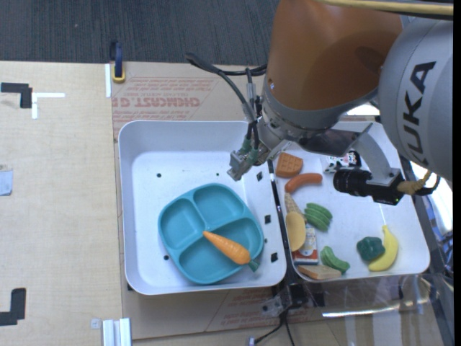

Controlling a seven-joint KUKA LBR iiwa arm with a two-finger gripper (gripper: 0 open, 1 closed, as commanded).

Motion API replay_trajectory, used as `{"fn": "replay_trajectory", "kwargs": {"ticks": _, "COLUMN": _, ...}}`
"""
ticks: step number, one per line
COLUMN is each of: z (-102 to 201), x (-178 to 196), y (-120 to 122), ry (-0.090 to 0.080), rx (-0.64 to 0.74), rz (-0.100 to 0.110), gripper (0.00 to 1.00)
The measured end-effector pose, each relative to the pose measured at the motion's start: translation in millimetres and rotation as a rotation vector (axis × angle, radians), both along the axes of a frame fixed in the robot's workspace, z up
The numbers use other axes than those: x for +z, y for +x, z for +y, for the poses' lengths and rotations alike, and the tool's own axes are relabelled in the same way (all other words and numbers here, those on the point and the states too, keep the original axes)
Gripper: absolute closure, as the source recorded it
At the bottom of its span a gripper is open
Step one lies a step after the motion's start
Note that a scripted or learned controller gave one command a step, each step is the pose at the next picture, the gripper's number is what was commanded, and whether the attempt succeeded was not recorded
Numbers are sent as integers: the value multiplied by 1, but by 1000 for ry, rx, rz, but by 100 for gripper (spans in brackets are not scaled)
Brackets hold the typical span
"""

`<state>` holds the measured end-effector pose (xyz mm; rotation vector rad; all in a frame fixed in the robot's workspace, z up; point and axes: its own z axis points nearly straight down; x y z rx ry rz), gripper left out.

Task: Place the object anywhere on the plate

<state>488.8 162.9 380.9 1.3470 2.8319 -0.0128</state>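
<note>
The claw (240, 166) hangs over the left bin's (137, 193) right side, near the divide between the bins; whether it is spread or closed I cannot tell, and nothing can be made out in it.

The arm (338, 42), smooth grey metal with a glossy orange band, looms at two o'clock and hides much of the right bin (410, 262). Any downward move near the shared rim could clip that wall.

The left bin is shallow, white, hard-looking plastic with rounded corners. In it lies the plate (184, 225), teal, smooth, split into three compartments by raised ridges. The carrot (229, 247) lies on the plate at about four o'clock, tapered, orange, toy-like, its leafy end poking over the rim. So the task looks done; the risk is a nudge that rolls the carrot off that edge.

At three o'clock the right bin holds toy foods: a yellow banana (385, 251), a red sausage (304, 182), green vegetables (318, 215).
</note>
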Motion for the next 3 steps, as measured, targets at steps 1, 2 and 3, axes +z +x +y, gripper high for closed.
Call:
{"fn": "replay_trajectory", "kwargs": {"ticks": 1, "z": -22, "x": 74, "y": 27, "ry": 5, "rx": -279, "rz": -2, "gripper": 100}}
{"fn": "replay_trajectory", "kwargs": {"ticks": 2, "z": -74, "x": 158, "y": 80, "ry": 6, "rx": -306, "rz": -2, "gripper": 100}}
{"fn": "replay_trajectory", "kwargs": {"ticks": 3, "z": -166, "x": 156, "y": 156, "ry": 5, "rx": -504, "rz": -4, "gripper": 100}}
